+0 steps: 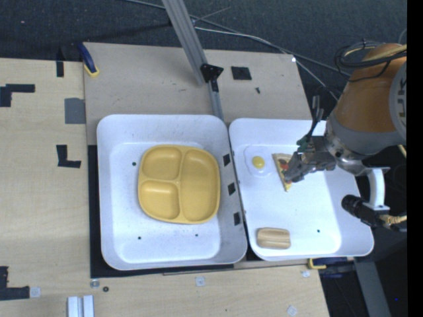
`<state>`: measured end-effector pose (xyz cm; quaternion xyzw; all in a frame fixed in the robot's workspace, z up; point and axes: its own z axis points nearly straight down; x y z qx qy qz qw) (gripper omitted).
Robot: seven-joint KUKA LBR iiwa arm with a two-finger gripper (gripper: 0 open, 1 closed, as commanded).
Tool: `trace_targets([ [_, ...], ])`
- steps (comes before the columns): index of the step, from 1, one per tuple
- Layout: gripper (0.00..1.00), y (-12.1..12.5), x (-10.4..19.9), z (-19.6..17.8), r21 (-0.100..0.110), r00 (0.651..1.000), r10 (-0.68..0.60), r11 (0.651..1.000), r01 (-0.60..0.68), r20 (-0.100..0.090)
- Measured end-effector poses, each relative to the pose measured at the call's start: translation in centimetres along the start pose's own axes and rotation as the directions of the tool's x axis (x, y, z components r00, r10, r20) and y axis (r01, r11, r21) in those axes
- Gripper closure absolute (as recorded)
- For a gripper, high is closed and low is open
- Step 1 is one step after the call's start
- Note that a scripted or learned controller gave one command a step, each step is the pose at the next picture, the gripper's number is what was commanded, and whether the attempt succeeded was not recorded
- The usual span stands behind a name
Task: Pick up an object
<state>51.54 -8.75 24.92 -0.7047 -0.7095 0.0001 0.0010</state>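
Observation:
My gripper [291,171] hangs over the upper middle of the right bin [330,240], reaching in from the right. Just under its tip lies a toy pizza slice [283,168] with a yellow crust edge, partly hidden by the gripper. To its left sits a fried egg [258,162], white with a yellow yolk. A tan bread roll [273,238] lies near the front of the same bin. Whether the pizza slice is between the fingers is hidden from this angle.
The left bin [119,243] holds a yellow divided plate [179,183] in its middle. A grey pole [188,32] slants down to the gap between the bins at the back. Black clips [231,189] sit along the divider.

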Motion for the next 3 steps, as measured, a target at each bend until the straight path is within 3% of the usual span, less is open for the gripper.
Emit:
trace_targets([
  [3,1.0,1.0,14.9,3.0,0.003,1.0,0.001,1.0,-0.001,0.001],
])
